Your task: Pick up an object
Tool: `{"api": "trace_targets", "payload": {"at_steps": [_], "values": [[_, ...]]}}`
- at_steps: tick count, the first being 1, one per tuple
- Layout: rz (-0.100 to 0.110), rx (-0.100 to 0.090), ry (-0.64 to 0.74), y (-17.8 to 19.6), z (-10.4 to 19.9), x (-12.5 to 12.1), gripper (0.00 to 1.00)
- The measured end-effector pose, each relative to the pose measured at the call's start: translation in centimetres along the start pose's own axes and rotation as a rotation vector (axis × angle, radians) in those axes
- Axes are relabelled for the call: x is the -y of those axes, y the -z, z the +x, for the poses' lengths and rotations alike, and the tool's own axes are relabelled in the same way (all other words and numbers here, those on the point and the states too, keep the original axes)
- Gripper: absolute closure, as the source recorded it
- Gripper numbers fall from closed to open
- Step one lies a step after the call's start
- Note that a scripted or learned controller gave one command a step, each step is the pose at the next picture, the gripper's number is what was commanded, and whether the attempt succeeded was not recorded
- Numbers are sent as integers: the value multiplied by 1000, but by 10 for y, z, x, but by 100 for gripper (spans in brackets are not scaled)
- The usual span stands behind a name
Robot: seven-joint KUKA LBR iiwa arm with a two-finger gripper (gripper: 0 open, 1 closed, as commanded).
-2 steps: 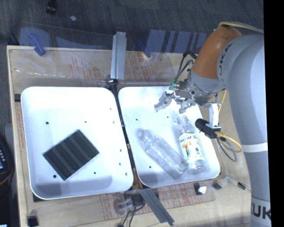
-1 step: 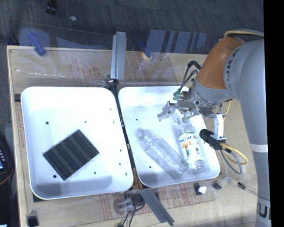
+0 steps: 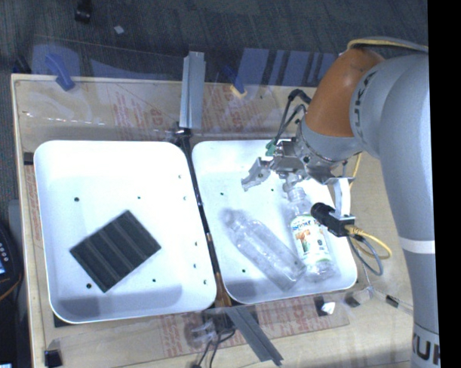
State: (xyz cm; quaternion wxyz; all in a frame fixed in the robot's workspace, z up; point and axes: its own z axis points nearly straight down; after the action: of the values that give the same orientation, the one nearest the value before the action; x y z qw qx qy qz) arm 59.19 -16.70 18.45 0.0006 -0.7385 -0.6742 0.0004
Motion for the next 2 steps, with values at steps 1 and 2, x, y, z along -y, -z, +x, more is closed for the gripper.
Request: {"api": "trace_targets", "payload": {"at_steps": [1, 2], "values": [[-1, 1, 15, 6, -37, 8, 0], [2, -1, 100, -24, -41, 19, 0]]}}
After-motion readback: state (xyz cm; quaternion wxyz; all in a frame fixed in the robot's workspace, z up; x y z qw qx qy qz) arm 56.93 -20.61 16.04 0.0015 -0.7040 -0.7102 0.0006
